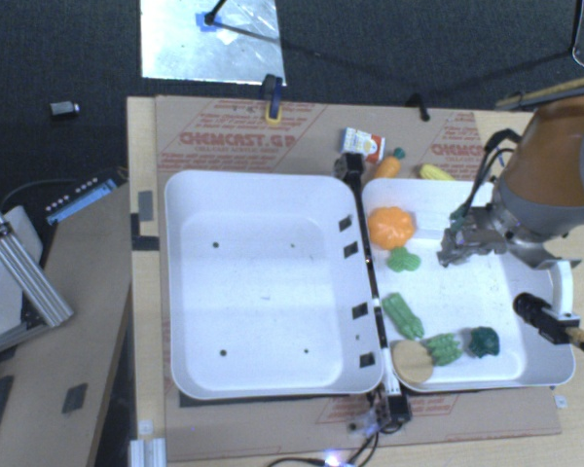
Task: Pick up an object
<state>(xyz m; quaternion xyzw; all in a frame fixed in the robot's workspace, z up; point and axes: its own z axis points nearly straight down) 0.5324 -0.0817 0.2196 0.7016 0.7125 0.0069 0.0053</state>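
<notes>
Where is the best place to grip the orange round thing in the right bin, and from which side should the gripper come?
Probably from straight above, fingers closing across the widest middle of the orange round thing. It is rounded with no handle. It sits close to the right bin's left wall, so the fingers likely fit better along that wall.

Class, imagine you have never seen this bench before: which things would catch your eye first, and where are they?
The grey arm with its orange band reaches in from the right, its tool above the right bin. In that bin a bright orange toy sits near the upper left corner, with green toys along the left side and front. The left bin lies beside it.
</notes>
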